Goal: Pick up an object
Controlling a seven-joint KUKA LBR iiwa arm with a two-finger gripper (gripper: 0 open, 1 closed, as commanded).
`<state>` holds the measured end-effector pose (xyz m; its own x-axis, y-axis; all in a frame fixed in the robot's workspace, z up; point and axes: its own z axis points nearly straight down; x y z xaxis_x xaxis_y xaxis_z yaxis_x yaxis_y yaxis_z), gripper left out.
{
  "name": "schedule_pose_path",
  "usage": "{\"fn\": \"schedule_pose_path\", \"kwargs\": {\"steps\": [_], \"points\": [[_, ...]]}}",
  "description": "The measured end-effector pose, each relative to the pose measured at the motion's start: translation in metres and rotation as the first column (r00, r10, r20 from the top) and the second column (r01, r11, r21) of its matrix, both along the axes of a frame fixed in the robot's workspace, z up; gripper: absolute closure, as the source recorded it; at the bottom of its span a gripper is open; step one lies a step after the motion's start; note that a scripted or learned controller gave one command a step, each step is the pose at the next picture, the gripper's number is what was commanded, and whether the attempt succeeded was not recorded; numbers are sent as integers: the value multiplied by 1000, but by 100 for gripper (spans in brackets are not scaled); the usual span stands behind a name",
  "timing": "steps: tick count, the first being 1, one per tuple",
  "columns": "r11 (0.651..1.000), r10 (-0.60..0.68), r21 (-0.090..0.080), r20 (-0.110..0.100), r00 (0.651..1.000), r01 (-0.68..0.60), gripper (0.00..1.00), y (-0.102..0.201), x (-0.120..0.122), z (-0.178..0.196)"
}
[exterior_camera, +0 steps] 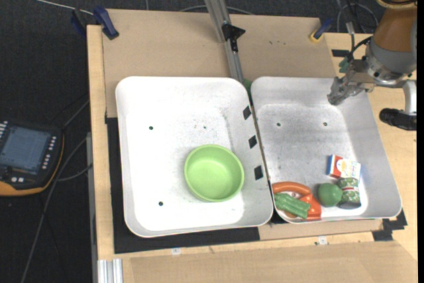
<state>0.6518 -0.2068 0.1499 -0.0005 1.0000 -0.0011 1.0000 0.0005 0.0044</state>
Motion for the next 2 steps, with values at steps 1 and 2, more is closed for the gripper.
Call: {"fn": "schedule_pose_path", "kwargs": {"steps": [1, 2], "points": [[1000, 0, 0, 1, 1000, 0, 100, 0, 1, 54], [1000, 3, 2, -2, 1000, -3, 100, 41, -9, 58]]}}
